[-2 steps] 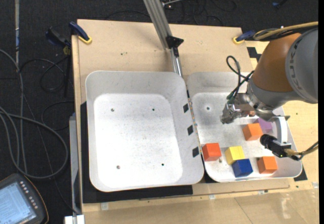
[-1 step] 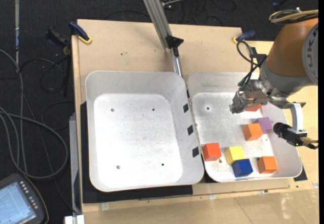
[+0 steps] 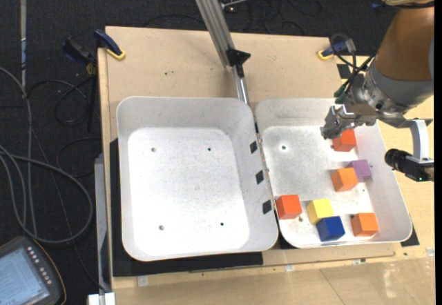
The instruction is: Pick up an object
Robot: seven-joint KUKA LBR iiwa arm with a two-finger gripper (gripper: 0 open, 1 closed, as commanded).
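Nearest the camera, along the front wall of the right bin (image 3: 397, 190), sits a cluster of blocks: an orange block (image 3: 289, 205) at about 7 o'clock in that bin, a yellow block (image 3: 319, 210) just right of it, a blue block (image 3: 331, 228) touching the yellow one's front corner, and another orange block (image 3: 364, 224) at about 5 o'clock. Farther back, near 3 o'clock, a third orange block (image 3: 343, 179) sits touching a purple block (image 3: 361, 170) on its right. At about 1 o'clock in the bin the gripper (image 3: 336, 128) hangs low over a red-orange block (image 3: 344, 139), whose upper part is covered by the gripper body, so I cannot tell how the gripper is set, nor whether the block is held. Grey arm (image 3: 404, 41) with its orange band reaches in from 3 o'clock. Left bin (image 3: 131, 159) lies beside the right one, their walls meeting at the middle of the bench (image 3: 173, 62).
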